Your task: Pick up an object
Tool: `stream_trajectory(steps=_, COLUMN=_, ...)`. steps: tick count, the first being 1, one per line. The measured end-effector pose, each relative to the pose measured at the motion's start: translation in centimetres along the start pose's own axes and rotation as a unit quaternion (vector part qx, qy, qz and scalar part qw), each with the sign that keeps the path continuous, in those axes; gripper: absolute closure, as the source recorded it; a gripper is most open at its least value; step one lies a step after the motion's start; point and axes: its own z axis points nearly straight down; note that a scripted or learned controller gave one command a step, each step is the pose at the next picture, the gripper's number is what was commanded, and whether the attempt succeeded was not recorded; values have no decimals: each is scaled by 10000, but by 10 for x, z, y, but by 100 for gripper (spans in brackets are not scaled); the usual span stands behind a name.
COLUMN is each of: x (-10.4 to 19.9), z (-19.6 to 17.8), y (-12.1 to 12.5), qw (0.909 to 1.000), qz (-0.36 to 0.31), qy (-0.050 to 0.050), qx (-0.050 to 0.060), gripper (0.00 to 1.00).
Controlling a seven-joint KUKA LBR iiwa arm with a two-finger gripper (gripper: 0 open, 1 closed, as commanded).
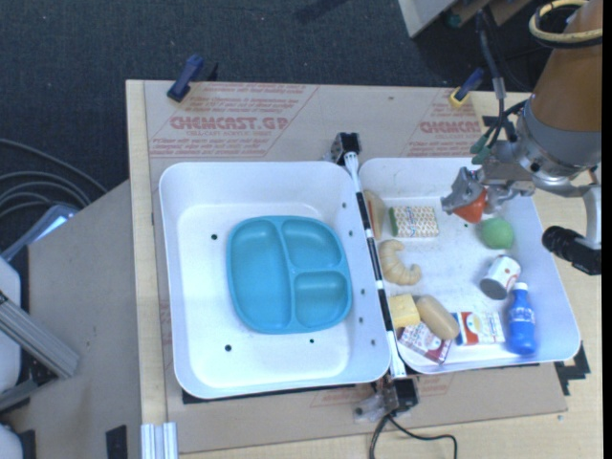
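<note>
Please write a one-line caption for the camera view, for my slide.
KUKA arm's end effector over the right bin of toy food, near a green ball; blue divided plate in the left bin.

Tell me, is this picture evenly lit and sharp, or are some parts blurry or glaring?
Camera view: the light is soft and even, the white bins bright but not blown out. The blue tray and the blue bottle look crisp, with faint shadows. The arm near the top right is somewhat soft, and the claw with something reddish beside it is hard to make out.
</note>
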Motion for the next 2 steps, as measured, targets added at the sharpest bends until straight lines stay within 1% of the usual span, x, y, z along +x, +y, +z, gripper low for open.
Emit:
stream_trajectory(steps=1, x=49, z=0, y=-76, qw=10000, qz=0, qy=1, qx=7, gripper=100)
stream_trajectory(steps=2, x=102, z=35, y=-81, qw=10000, qz=-2, qy=2, qx=9, gripper=100)
